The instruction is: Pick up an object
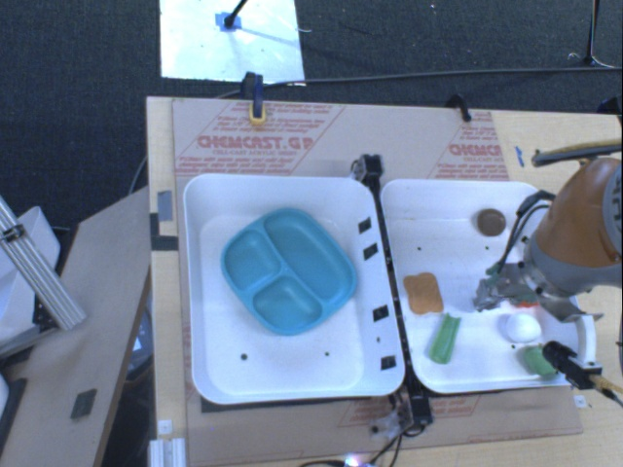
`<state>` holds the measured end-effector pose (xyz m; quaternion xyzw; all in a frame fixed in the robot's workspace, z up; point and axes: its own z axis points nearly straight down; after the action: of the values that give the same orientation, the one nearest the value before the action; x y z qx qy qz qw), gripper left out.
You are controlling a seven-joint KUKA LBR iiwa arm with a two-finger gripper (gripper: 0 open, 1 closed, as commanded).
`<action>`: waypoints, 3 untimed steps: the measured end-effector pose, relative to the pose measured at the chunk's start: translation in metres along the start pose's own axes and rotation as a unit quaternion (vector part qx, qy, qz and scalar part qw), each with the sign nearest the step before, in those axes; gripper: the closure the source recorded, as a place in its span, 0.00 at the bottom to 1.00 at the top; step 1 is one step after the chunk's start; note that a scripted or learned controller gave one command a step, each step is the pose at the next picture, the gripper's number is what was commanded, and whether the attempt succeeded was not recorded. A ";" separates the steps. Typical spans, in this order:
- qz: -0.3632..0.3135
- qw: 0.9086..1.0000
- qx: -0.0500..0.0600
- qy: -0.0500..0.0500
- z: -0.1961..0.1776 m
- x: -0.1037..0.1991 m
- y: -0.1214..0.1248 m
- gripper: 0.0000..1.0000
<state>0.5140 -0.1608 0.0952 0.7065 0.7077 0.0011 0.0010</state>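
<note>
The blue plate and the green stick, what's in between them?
In the camera view, the bins' black-clipped divider lies between the blue plate and green stick.

I see even, fairly bright overhead light with a cool blue cast. Both white bins (pixel 292 188) nearly blow out, and shadows under things are faint. The picture is soft and low-resolution; the dark floor (pixel 78 66) looks grainy.

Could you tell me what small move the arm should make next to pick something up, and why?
Probably a short shift toward the white egg-shaped object and then a descent. The gripper sits over bare floor of the right bin, with nothing visibly between its fingers; that object lies just beside it, closer than the tan piece or green stick.
</note>
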 end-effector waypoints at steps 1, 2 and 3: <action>-0.001 1.000 -0.002 -0.001 -0.062 0.000 -0.004 1.00; -0.001 1.000 -0.002 -0.001 -0.106 -0.003 -0.003 1.00; -0.001 1.000 -0.001 -0.001 -0.123 -0.003 -0.001 1.00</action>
<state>0.5124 -0.1643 0.2181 0.7055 0.7087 0.0012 0.0022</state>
